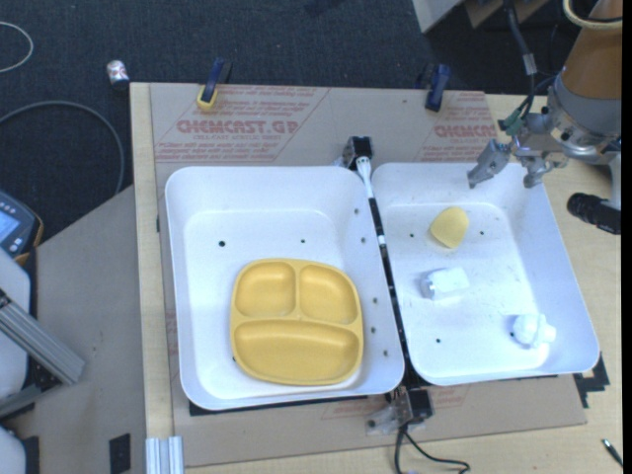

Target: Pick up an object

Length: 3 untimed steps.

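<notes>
In the camera view, the gripper (510, 166) hangs over the far edge of the right bin (553, 265), its two fingers (482, 170) spread apart with nothing between them. Inside that bin lie a yellow rounded object (449, 227) just below the gripper, a small white block (444, 283) near the middle, and a white lumpy object (532, 332) at the near right corner. The left bin (197, 225) holds a yellow divided tray (295, 320) on the cardboard-covered surface (296, 121).
</notes>
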Each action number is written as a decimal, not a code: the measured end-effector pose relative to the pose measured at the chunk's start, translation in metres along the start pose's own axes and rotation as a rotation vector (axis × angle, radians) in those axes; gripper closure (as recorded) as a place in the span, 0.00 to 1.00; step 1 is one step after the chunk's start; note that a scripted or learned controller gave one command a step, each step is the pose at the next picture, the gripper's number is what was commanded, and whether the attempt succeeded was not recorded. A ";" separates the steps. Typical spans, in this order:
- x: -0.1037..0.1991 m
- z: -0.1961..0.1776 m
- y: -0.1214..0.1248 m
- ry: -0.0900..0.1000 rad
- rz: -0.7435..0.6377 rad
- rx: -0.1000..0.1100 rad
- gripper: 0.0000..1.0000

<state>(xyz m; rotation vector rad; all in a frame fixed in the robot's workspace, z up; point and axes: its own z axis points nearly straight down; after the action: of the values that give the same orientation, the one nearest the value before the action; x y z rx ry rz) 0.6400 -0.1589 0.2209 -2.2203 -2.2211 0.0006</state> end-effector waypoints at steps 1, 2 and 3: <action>0.026 0.144 -0.008 0.003 -0.001 0.009 0.00; 0.024 0.125 -0.004 -0.001 0.000 -0.005 1.00; 0.074 -0.183 0.012 -0.003 -0.005 -0.023 1.00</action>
<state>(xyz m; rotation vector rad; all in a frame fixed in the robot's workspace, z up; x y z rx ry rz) 0.6517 -0.0850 0.4036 -2.2281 -2.2392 -0.0210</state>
